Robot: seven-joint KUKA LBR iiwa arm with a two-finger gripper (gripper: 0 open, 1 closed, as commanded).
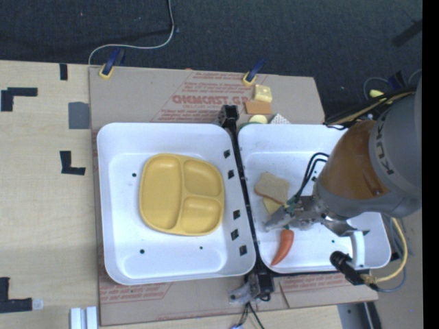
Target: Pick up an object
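In the right bin (302, 137) lie a tan slice of bread (272, 184), a small yellow piece (272, 204) just below it, and a red-orange chili pepper (282, 246) near the front wall. My gripper (280, 217) reaches in from the right and sits low over the bin floor, between the yellow piece and the pepper. Its grey fingers (276, 221) point left. The bulky grey arm with its orange band (350, 166) covers the right half of that bin.
The left bin (113, 184) holds a yellow divided plate (182, 193). Behind the bins, on the cardboard, sit small blocks (259, 101) in orange and yellow. A black divider clip strip (238, 184) runs between the bins.
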